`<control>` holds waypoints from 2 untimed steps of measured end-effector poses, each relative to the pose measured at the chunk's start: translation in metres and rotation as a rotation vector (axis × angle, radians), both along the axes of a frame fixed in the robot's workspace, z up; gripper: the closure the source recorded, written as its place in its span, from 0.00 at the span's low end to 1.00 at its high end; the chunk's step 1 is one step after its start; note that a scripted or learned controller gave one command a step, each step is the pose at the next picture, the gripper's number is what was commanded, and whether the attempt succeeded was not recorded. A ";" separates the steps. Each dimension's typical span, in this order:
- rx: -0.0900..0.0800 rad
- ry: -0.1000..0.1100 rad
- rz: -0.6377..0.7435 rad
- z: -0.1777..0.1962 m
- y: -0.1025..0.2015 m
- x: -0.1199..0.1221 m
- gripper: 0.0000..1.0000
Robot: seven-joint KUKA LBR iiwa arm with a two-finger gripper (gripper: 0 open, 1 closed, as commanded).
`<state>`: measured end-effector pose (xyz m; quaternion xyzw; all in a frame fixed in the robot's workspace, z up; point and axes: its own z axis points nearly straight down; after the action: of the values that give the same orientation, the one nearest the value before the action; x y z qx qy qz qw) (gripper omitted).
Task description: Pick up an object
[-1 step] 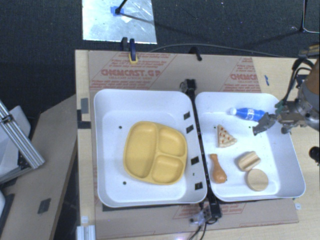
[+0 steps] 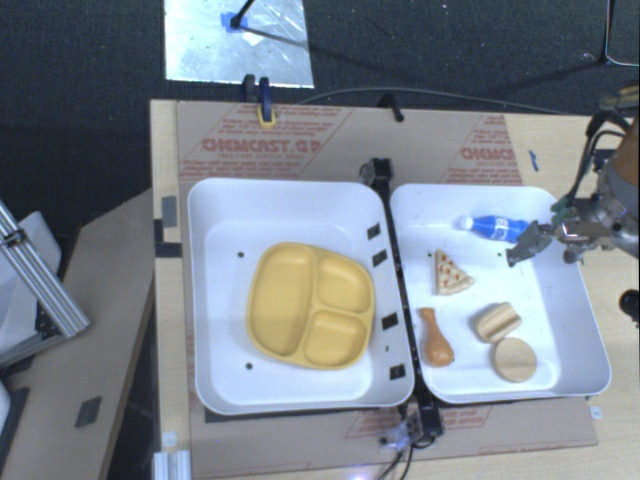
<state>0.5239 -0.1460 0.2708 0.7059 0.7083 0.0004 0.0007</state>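
The right bin (image 2: 570, 298) holds several toy foods: a blue bottle (image 2: 497, 228) lying at the back, a pizza slice (image 2: 451, 273), a brown drumstick (image 2: 434, 336), a bread roll (image 2: 497, 321) and a round tan biscuit (image 2: 514, 359). My gripper (image 2: 548, 249) hangs over the bin's back right part, just right of the bottle's end. It is open, with one dark finger (image 2: 524, 249) pointing toward the bottle and nothing between the fingers.
The left bin (image 2: 215, 268) holds a yellow divided plate (image 2: 310, 305). A black divider (image 2: 392, 298) runs between the bins. A blue clamp (image 2: 264, 96) sits at the bench's back edge. The arm's wrist (image 2: 615, 203) reaches in from the right.
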 end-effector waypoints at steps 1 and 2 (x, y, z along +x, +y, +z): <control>0.001 0.003 -0.002 -0.048 -0.001 -0.009 0.00; 0.001 0.002 -0.002 -0.089 -0.001 -0.010 0.00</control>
<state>0.5141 -0.1470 0.1815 0.7066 0.7076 0.0000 -0.0004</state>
